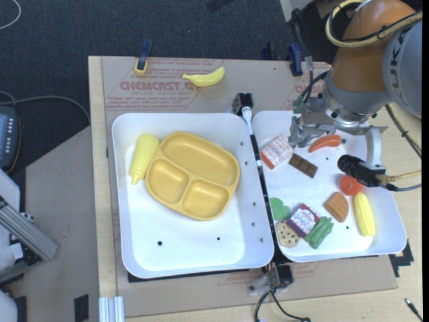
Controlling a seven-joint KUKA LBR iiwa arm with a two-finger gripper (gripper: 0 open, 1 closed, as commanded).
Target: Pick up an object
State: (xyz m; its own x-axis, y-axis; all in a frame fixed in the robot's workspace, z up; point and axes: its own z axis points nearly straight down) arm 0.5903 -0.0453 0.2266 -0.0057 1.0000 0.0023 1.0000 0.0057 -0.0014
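Chilli, right bin's far edge, just beside the gripper, whose grip state cannot be told: probably light, stiff, slippery plastic; best pinched across its narrow middle.

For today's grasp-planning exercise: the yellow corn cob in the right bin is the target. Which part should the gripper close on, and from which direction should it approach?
Grip the corn cob across its middle, coming straight down from above. It lies flat and lengthwise, running near to far, so its narrow width suits a two-finger gripper. Beware the bin wall close on its right and the waffle piece on its left: finger room looks tight.
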